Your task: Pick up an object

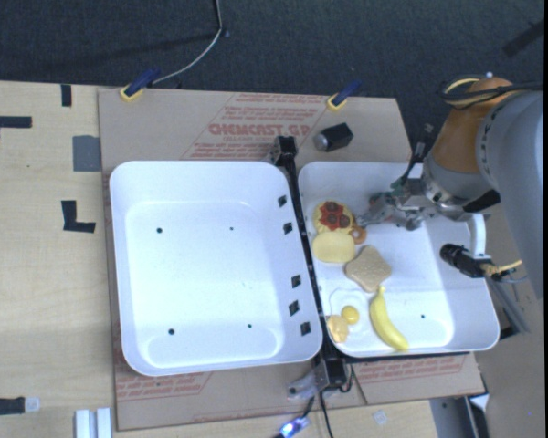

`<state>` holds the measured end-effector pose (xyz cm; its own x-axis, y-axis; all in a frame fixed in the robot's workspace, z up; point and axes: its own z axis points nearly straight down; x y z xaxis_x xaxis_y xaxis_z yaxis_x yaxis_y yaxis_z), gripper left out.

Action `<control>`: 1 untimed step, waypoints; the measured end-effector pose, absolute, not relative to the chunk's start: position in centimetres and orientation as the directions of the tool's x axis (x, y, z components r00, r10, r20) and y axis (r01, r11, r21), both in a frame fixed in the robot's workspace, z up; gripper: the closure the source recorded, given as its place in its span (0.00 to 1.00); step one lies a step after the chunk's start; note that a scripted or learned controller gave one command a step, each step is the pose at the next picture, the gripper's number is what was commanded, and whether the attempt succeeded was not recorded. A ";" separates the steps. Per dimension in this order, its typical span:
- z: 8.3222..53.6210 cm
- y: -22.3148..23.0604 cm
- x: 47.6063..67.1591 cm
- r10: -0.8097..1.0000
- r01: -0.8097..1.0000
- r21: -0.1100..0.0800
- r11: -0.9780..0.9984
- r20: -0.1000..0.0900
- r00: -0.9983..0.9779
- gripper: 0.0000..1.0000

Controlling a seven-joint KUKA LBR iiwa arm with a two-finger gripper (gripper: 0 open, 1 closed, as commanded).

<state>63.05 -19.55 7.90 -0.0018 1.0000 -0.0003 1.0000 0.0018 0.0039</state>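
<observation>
Gripper (376, 210) low over right bin (438, 331), beside pizza slice (334, 215); finger spread impossible to tell, nothing seen held. Bins on cardboard sheet (247, 126), wooden bench (36, 245), dark carpet (91, 21) behind.

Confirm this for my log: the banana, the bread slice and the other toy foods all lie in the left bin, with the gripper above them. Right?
Not quite. The camera view shows the banana, bread slice and other foods in the right bin, not the left. The gripper is above them.

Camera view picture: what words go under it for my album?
Robot arm's tool hovering in the right bin beside toy pizza, bread and banana.
</observation>
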 end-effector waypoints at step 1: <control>8.6 -18.5 67.1 1.000 1.000 0.005 0.004 -0.002 -0.004 0.00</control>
<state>67.09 -18.48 8.60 -0.0036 1.0000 -0.0015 1.0000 0.0037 0.0051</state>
